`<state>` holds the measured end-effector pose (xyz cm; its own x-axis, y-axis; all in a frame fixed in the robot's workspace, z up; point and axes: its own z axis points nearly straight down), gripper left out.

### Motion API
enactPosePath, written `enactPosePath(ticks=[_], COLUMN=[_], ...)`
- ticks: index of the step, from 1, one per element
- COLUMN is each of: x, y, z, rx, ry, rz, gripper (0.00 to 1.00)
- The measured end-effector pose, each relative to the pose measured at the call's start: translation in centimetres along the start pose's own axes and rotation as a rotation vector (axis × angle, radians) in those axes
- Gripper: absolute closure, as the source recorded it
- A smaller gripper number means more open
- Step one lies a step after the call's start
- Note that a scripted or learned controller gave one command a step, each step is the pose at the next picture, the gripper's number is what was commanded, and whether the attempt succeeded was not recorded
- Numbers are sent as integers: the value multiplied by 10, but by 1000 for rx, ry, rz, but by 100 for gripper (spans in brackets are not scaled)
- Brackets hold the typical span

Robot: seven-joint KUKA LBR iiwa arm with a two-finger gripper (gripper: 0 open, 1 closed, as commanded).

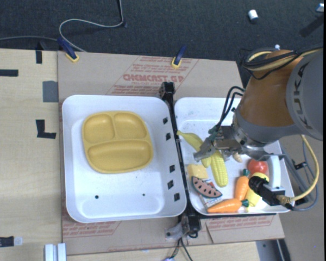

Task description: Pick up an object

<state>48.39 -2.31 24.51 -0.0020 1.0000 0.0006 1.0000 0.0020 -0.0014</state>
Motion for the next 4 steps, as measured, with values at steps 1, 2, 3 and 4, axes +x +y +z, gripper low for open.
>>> enactPosePath(ticks=[1,2,3,4], x=[16,31,104,114], y=[1,0,0,0], z=[-10,-18,-1,-17], rx=[0,-1,1,1], ry=[0,1,0,-1], rz=[-1,-1,-1,0], gripper=[100,100,100,100])
